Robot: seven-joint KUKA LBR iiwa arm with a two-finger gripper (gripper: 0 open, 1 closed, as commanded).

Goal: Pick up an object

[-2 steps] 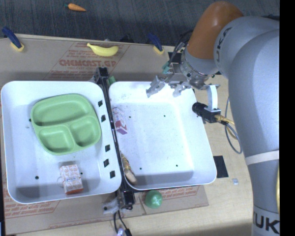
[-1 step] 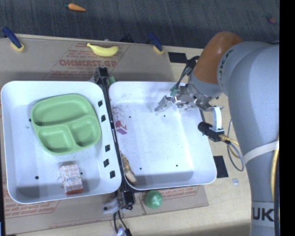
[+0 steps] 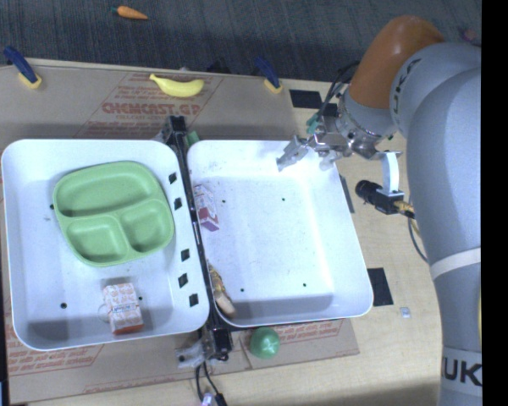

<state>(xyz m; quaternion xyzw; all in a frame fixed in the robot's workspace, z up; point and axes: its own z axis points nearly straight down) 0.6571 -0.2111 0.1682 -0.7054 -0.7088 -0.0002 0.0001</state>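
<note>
Claw [image 3: 300, 152] poised over the right bin's [image 3: 339, 290] far edge; whether it is released or clenched cannot be told. Nearest object, a small packet [image 3: 205, 207], lies against the bin's left wall, leftward and nearer, long axis along that wall.

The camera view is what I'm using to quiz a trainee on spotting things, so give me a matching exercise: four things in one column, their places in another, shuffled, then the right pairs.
Things:
1. green tray
2. banana
3. green ball
4. small carton

Places:
A. on the cardboard below the right bin
B. in the left bin, near its lower edge
C. in the left bin, filling its upper part
D. on the cardboard above the two bins

Pairs: 1-C, 2-D, 3-A, 4-B
</note>
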